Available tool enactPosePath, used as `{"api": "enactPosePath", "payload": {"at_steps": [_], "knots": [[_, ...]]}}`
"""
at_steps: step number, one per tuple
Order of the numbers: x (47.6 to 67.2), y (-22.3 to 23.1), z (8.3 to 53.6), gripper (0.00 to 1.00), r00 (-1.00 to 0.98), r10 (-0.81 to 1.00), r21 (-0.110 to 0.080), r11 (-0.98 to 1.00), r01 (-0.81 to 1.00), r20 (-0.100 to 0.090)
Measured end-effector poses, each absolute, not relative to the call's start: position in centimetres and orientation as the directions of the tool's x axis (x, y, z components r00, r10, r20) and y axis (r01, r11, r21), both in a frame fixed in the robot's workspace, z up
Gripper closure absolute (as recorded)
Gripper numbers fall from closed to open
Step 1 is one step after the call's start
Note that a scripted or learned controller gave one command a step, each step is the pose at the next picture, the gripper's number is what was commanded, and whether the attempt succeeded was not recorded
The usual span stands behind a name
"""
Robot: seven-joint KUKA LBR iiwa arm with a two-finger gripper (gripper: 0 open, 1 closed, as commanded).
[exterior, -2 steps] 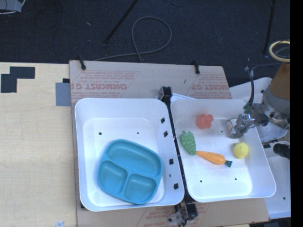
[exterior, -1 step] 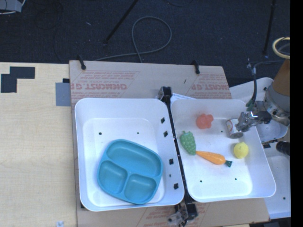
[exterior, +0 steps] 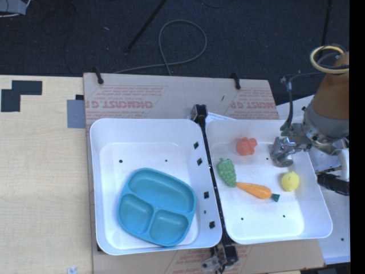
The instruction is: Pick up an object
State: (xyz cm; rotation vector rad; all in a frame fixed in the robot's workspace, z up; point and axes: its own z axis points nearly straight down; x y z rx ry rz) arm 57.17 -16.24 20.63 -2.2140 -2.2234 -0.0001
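Grey metal gripper [exterior: 281, 153] hovers low at the right white bin's [exterior: 319, 233] right edge; cannot tell how it is set. Small yellow plastic lemon [exterior: 290, 181] lies just beside it: likely light, hard, smooth, apt to roll. Take it across the middle.

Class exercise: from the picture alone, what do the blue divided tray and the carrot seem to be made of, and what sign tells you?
Blue tray: probably moulded plastic; one even colour, rounded compartment edges, a soft sheen.
Carrot: likely toy plastic or rubber; flat uniform orange with a smooth surface and a small green tip. Which one, the view leaves open.
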Motion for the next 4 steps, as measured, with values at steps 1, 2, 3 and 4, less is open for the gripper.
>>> {"api": "enactPosePath", "payload": {"at_steps": [1, 2, 3, 4], "knots": [[56.8, -10.5, 20.1, 1.0, -0.004, 1.0, -0.004, 0.004, 1.0, 0.003], [57.1, -5.2, 21.5, 1.0, -0.005, 1.0, -0.001, 0.005, 1.0, 0.003], [57.3, -0.4, 22.6, 1.0, -0.004, 1.0, -0.002, 0.004, 1.0, 0.002], [57.4, 6.0, 22.5, 1.0, -0.006, 1.0, -0.003, 0.006, 1.0, 0.002]]}}
